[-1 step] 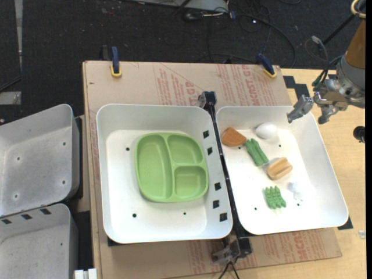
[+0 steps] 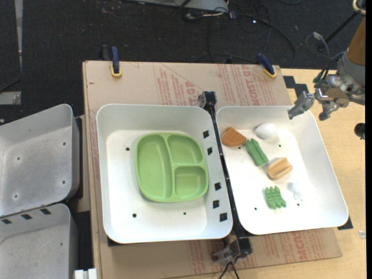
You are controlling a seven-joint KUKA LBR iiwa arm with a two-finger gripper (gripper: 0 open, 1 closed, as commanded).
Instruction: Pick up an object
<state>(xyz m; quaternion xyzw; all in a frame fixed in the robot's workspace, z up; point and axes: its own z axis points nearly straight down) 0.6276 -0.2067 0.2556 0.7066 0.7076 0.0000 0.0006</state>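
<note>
A robot arm's gripper (image 2: pixel 310 106) hangs over the far right rim of the right bin (image 2: pixel 325 156), its fingers spread open and holding nothing, apparently poised to pick something from the cluster below. Near it lies a white egg (image 2: pixel 267 131); beside that a brown wedge (image 2: pixel 233 137), a green stick (image 2: pixel 256 152), a tan block (image 2: pixel 278 168) and a green ridged piece (image 2: pixel 274 197), loosely spaced so each can be gripped alone. The left bin (image 2: pixel 116 156) holds a green divided tray (image 2: pixel 172 167), likely a drop-off spot.
</note>
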